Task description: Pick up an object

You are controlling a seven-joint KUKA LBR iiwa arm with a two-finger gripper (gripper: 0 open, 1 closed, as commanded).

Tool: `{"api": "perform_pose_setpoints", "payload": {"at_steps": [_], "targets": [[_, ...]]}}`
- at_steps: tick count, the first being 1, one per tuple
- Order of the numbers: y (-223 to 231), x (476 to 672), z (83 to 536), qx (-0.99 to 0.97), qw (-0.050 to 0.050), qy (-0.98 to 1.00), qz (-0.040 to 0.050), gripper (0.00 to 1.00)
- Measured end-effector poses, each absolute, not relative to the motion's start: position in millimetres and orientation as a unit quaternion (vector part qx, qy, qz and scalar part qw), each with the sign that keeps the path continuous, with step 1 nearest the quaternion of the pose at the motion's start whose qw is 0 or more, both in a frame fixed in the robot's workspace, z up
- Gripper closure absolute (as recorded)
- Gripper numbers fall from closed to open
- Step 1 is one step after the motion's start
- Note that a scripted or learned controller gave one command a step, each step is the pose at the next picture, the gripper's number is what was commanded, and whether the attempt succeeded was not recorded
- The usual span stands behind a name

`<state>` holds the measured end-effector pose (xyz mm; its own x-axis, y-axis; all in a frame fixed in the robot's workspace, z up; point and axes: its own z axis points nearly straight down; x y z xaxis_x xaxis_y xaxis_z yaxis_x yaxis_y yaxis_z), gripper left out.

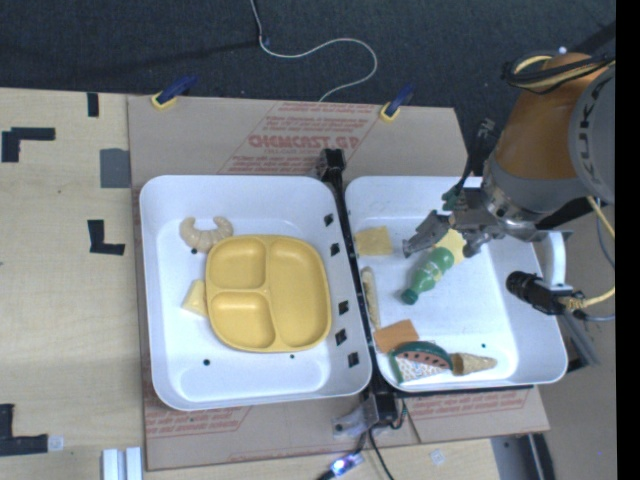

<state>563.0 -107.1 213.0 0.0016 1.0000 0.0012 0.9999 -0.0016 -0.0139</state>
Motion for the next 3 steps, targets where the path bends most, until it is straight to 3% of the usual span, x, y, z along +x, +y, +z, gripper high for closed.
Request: {"api": "perform_pose_setpoints", "payload": {"at_steps": [1, 3], "targets": [[-107, 565.6, 219, -0.707, 0.001, -0.707, 0.0008, 0.00], [-97, 569.9, 118, -0.706, -0.001, -0.708, 0.0007, 0.00]]}}
